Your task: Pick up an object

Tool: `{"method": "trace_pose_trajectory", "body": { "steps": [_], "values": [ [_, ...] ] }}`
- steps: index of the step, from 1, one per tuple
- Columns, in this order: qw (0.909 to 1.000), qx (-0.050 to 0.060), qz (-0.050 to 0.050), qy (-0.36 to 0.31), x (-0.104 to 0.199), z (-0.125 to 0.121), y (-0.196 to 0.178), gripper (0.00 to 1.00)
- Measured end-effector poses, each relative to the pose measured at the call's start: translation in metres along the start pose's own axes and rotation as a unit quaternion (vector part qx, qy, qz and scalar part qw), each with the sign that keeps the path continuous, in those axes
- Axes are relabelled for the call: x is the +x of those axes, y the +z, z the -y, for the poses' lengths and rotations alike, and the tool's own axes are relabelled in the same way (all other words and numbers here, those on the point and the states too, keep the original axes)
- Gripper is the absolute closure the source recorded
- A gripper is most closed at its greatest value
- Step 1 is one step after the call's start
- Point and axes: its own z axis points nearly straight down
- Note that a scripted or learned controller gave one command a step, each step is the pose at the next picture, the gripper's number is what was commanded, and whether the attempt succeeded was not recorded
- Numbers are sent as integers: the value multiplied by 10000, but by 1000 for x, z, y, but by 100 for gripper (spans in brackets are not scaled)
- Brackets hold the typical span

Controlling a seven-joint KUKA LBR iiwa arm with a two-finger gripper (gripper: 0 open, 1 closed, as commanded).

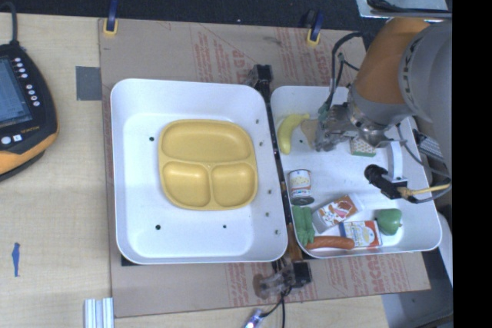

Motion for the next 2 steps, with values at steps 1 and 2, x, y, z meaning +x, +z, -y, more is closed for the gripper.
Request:
{"method": "trace_pose_trajectory", "body": {
  "steps": [1,2],
  "values": [
    [10000,-31,-2,31,-65,20,-39,100],
    [10000,-28,-5,28,-65,20,-39,0]
  ]
}}
